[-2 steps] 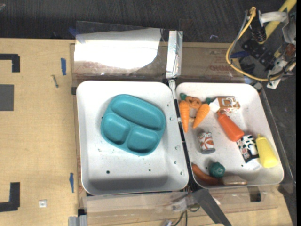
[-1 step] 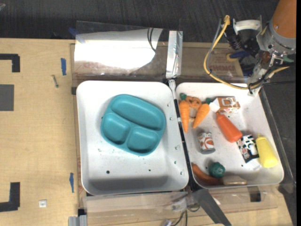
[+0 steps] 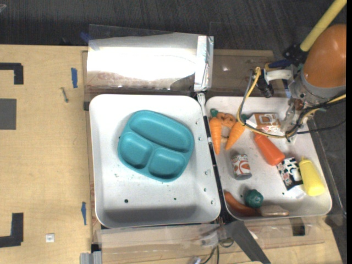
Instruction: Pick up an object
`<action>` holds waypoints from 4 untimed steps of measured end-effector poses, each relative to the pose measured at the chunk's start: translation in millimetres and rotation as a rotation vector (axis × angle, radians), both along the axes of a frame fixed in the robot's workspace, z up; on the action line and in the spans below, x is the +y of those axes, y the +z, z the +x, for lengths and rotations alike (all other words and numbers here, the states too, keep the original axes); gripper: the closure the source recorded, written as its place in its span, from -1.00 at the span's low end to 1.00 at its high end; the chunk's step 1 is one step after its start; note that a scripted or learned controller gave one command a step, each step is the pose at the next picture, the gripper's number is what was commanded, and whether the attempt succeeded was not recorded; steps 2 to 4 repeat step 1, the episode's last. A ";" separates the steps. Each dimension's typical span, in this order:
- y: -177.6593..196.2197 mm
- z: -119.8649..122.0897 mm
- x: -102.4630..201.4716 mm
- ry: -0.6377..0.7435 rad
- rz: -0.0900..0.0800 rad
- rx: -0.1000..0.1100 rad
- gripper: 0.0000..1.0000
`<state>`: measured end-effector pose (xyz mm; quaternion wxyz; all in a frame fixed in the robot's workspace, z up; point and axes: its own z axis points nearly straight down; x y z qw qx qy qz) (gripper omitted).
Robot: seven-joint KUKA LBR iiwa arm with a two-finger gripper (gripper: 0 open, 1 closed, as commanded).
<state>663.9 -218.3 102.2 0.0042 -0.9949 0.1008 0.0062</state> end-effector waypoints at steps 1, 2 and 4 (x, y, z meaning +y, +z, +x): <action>93.6 4.8 -4.1 0.000 -0.007 -0.018 1.00; 93.6 4.8 -4.1 0.000 -0.007 -0.018 1.00; 93.6 4.8 -4.1 0.000 -0.007 -0.018 1.00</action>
